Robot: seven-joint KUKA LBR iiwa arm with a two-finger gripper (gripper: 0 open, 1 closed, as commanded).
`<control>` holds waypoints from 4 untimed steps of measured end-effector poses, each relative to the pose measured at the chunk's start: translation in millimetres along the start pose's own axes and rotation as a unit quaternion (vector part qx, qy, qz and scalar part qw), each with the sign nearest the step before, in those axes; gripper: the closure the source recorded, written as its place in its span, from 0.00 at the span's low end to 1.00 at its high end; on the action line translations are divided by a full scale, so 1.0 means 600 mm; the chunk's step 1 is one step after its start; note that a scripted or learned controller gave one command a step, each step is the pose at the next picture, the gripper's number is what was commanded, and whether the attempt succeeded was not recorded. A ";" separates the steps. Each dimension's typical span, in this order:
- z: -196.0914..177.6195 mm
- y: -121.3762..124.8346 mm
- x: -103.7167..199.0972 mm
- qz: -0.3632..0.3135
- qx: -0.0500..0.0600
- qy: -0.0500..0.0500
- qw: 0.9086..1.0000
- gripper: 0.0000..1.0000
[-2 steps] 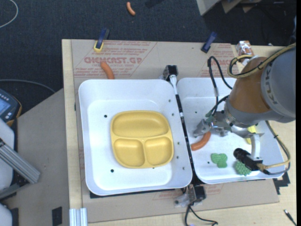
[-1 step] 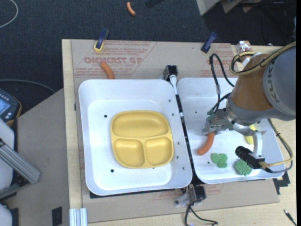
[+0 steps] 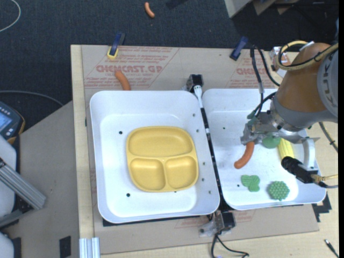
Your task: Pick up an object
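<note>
My gripper is low over the right bin, near its middle. An orange sausage lies at a slant just below it, and its upper end reaches the gripper's tip. Whether that end is gripped is hidden by the wrist. A light green piece lies right beside the gripper. A yellow corn cob sits further right. Near the bin's front edge are a small green leafy piece and a green broccoli-like piece.
The left bin holds a yellow divided plate. Another orange sausage lies on the cardboard behind the left bin, and one more on the dark floor. The arm's body covers the right bin's far right part.
</note>
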State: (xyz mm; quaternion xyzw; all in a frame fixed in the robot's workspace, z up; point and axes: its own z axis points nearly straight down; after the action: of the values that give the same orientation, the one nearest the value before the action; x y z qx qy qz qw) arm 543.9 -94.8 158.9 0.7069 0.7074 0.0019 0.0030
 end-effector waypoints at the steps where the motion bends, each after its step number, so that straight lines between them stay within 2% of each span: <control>1: -0.075 0.011 -0.007 0.000 0.000 0.000 1.000 1.00; 2: -0.112 0.013 -0.007 0.000 0.001 0.000 1.000 1.00; 3: -0.118 0.099 0.033 -0.002 0.000 0.000 1.000 1.00; 4: -0.094 0.103 0.046 0.000 0.005 0.001 1.000 1.00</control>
State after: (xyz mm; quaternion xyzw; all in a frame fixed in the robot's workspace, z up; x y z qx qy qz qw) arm 605.0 -67.2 215.7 0.7068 0.7074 -0.0009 -0.0010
